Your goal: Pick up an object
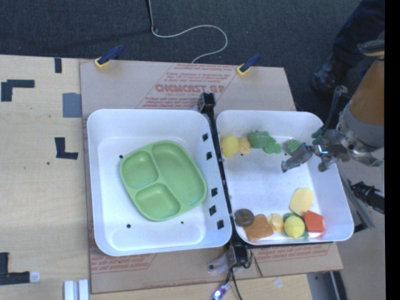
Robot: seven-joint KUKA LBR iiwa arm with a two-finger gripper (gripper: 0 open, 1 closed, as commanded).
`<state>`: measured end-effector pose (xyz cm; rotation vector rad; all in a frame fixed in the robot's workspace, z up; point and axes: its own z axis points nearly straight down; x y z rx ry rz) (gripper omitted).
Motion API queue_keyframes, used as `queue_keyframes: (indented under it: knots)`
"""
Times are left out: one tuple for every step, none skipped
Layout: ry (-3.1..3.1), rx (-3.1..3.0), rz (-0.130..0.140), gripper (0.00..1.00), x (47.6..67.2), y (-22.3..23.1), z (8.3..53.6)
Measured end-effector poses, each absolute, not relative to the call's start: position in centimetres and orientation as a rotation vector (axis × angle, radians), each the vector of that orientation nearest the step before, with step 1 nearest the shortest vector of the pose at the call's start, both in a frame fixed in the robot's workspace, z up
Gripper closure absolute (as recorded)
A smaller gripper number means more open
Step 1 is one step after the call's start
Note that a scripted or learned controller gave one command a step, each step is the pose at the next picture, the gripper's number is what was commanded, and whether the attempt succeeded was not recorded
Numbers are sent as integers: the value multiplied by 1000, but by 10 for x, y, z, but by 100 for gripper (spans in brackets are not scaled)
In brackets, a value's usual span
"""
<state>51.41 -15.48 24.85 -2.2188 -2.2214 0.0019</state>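
Dark carpet surrounds our desk (37, 130), where two white bins sit side by side on cardboard.

We see the tool (307, 158) hovering over the right bin (262, 186), its fingers spread apart with nothing between them, just beside a green toy (292, 146) near the far wall. Most candidates crowd the bin's edges: a yellow piece (230, 145) and a green leafy toy (264, 141) at the far side, a yellow block (302, 200) and a red piece (314, 222) at the near corner. We judge the bare middle gives the best room; walls hem in corner grasps. A green divided plate (164, 180) lies alone in the left bin (106, 136).
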Motion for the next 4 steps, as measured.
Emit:
queue_keyframes:
  knots:
    - [-2213, -2204, 13, 0, 483, -91, 100]
    - [-2218, -2216, 4, 100, 486, -94, 117]
    - [-2232, -2214, -8, 100, 494, -29, 205]
    - [-2239, -2212, -19, 100, 496, 43, 336]
